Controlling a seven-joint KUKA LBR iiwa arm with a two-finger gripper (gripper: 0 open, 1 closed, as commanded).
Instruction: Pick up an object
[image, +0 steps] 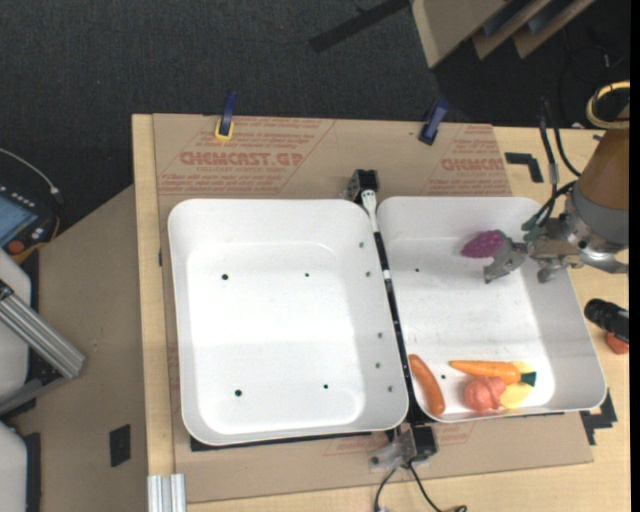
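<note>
The gripper (522, 262) hangs with fingers spread apart beside a bumpy purple grape-like object (484, 243) in the smooth right bin (450, 300).

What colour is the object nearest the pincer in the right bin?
Purple, magenta-tinged: the lumpy object lies just left of the pincer, seen in the camera view.

Two clamps, blue (433, 122) and yellow-blue (226, 120), grip the cardboard (300, 150).
</note>
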